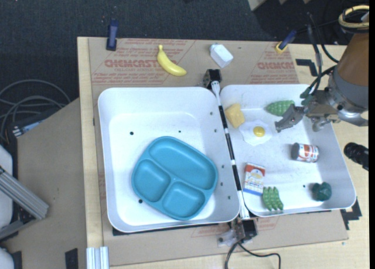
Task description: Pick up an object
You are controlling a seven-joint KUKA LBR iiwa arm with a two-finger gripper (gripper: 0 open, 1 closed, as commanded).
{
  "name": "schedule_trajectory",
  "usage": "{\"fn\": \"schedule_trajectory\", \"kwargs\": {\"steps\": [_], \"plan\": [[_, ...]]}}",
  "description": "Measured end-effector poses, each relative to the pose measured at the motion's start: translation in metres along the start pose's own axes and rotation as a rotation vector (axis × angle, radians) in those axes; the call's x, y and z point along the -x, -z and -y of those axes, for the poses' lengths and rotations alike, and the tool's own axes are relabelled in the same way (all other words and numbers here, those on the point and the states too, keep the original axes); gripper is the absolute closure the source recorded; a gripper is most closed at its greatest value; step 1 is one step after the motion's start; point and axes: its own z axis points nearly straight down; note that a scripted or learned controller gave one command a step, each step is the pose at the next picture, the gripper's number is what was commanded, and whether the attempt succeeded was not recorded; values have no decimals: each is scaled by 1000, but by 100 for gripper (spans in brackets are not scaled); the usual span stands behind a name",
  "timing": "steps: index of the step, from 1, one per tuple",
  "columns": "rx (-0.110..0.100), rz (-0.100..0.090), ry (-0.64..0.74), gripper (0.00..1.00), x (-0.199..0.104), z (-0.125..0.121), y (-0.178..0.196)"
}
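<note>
I had the hand (297,118) hovering over the right bin (345,175), fingers apart, nothing held; next I needed to descend onto the can (304,152).

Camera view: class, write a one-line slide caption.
Gripper hovers over right bin of small items; blue tray fills left bin.

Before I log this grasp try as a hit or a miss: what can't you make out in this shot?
- Gripper, camera view: fingers too small and blurred to read as open or shut.
- Arm: cut off by the right edge.
- Can and small box: labels too small to read.
- Dark green object: too small to identify.
</note>
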Motion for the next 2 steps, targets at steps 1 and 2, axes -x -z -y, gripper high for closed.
{"fn": "schedule_trajectory", "kwargs": {"steps": [1, 2], "plan": [[-2, 0, -1, 0, 43, -9, -51], [1, 1, -1, 0, 84, -8, -128]]}}
